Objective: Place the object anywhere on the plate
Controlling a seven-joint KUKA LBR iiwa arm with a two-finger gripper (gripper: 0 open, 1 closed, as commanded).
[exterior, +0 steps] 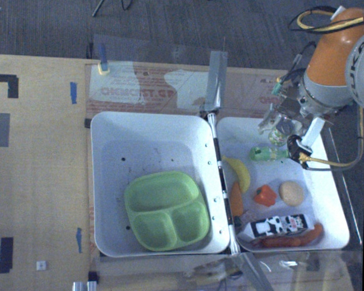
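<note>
A green divided plate (165, 210) lies in the left bin (110, 139), toward its front. In the right bin (334, 213), a small green object (261, 154) lies at the back, partly under the gripper. My gripper (278, 134) hangs over the back of the right bin, directly above and behind that green object. I cannot tell whether it touches the object.
Further forward in the right bin are a yellow banana (240, 172), an orange carrot (236, 199), a red pepper (265, 195), a tan bun (291, 193), a cow-patterned box (279, 225) and a sausage (292, 238). A metal divider (215, 89) stands behind the bins.
</note>
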